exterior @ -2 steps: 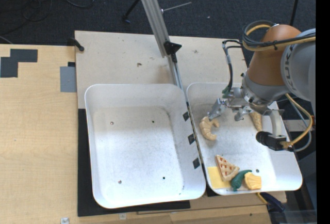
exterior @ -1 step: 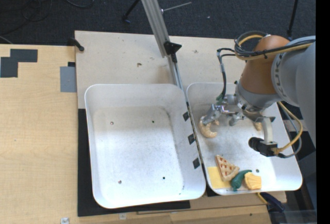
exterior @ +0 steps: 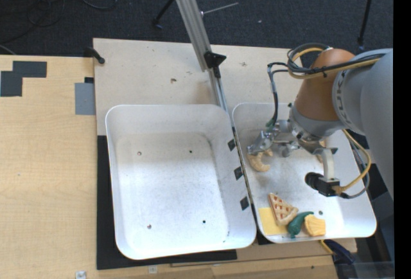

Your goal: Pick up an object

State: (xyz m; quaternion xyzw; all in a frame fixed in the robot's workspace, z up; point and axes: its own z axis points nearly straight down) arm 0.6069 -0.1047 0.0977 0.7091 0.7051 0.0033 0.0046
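Note:
My gripper [exterior: 270, 144] is low inside the right bin [exterior: 359, 223], near its left wall, under the orange-banded wrist [exterior: 318, 91]. A small tan curved piece [exterior: 259, 162] lies on the bin floor just below and left of the gripper, very close to it. Whether they touch is unclear. At the bin's front lie a red-and-tan waffle-like wedge [exterior: 280, 207], a flat yellow slab [exterior: 268, 220], a green piece [exterior: 296, 224] and a yellow chunk [exterior: 314, 226].
The left bin [exterior: 122, 123] sits beside the right one, and black clips [exterior: 238, 172] join their shared wall. A slanted aluminium bar [exterior: 192, 20] rises behind the bins. A black cable connector [exterior: 321, 183] hangs from the arm over the right bin.

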